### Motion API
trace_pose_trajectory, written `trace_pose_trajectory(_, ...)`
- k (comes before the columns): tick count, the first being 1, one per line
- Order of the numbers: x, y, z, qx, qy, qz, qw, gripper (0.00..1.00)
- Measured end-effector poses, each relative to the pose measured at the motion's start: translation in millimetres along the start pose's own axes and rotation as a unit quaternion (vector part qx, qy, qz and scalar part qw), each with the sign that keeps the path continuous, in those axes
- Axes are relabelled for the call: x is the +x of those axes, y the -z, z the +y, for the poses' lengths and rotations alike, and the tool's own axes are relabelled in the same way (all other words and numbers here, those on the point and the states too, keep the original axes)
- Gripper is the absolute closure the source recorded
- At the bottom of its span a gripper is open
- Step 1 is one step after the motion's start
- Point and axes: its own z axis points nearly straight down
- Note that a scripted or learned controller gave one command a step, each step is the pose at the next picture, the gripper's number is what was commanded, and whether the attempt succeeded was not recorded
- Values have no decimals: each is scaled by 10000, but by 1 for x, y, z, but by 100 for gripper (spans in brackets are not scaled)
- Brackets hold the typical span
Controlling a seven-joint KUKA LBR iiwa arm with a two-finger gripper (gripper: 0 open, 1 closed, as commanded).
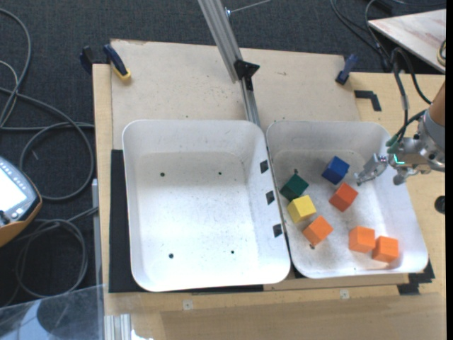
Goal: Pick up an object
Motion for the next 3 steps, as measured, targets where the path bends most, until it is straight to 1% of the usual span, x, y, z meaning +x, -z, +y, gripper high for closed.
trace_pose_trajectory(1,0,2,1,-22,5,-6,10000,0)
trace_pose_trajectory(2,-8,-51,-5,6,-3,-1,10000,0)
trace_pose_trajectory(3,-6,-98,-1,-39,11,25,10000,0)
